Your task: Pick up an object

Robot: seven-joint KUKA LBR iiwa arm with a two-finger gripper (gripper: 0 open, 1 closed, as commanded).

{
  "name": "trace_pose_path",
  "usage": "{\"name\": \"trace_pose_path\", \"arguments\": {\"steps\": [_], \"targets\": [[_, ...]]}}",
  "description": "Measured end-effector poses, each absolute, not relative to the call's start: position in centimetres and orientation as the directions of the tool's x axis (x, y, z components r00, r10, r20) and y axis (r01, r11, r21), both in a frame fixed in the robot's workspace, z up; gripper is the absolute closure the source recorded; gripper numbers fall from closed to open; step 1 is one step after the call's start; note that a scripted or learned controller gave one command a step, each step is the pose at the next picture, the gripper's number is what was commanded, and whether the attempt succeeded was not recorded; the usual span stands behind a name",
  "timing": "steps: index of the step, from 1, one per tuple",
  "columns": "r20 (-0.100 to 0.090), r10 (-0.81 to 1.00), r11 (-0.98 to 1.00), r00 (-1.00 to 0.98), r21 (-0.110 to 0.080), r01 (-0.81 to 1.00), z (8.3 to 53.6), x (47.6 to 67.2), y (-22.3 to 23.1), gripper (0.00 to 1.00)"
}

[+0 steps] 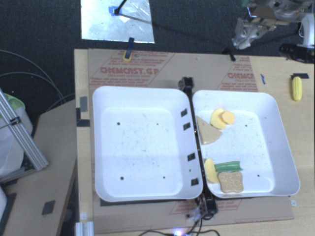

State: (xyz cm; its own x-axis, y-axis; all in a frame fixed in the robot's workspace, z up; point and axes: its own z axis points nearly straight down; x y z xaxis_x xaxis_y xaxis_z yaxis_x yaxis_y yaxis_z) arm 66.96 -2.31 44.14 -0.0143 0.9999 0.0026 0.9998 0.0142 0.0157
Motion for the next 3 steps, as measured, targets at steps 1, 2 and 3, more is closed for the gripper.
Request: {"name": "trace_pose_path", "arguments": {"steps": [1, 2, 3], "targets": [[-0.003, 1.000, -0.007, 0.007, -0.004, 1.000, 36.6, 66.7, -12.2, 1.00], [-0.007, 1.000, -0.006, 0.006, 0.008, 1.000, 41.5, 66.8, -20.6, 1.00], [0.003, 1.000, 0.008, -0.008, -0.004, 1.000, 33.1, 66.9, -14.6, 1.00]]}}
